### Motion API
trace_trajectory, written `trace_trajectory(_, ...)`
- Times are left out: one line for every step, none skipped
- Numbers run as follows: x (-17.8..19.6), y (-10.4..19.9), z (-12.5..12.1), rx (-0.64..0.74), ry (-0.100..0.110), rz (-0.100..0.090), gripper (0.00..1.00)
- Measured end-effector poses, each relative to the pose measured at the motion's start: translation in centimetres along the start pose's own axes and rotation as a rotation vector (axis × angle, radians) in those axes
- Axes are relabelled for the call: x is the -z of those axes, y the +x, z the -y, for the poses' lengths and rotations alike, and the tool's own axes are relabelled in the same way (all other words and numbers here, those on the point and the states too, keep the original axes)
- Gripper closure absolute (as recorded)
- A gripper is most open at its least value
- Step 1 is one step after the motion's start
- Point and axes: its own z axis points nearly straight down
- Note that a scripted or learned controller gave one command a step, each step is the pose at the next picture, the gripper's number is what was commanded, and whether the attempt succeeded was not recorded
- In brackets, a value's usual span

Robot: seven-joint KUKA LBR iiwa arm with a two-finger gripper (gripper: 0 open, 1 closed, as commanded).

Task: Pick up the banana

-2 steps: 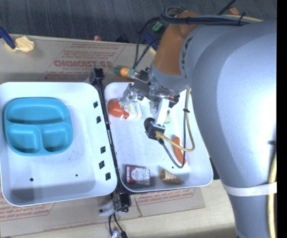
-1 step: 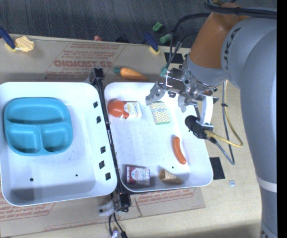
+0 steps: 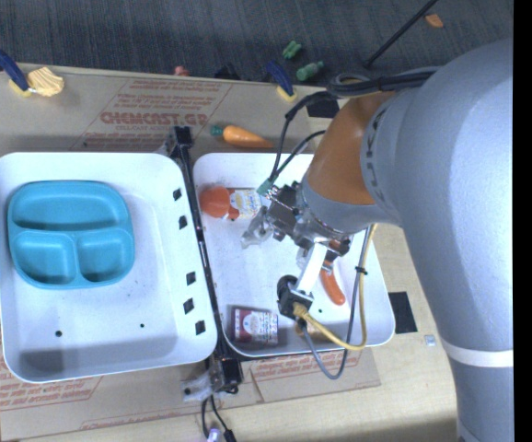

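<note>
My gripper (image 3: 259, 230) hangs low over the middle of the right bin (image 3: 248, 168), with the grey arm and its orange band (image 3: 344, 159) covering the bin's right half. Just beyond the gripper, at the bin's back left, an orange-red round thing (image 3: 214, 201) lies against a pale yellowish-white thing (image 3: 245, 199). That pale thing is too blurred to name. An orange-red sausage-shaped thing (image 3: 333, 286) lies under the wrist. I see nothing between the fingers.
A dark red box (image 3: 252, 326) sits at the right bin's front edge. A blue divided tray (image 3: 71, 233) lies in the left bin (image 3: 156, 330). A carrot (image 3: 243, 137) rests on the cardboard behind the bins. A yellow cable (image 3: 358, 288) loops by the wrist.
</note>
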Motion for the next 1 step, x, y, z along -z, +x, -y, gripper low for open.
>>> trace_trajectory(-1.41, -5.16, 1.54, -0.151, -0.001, 0.000, 0.00)
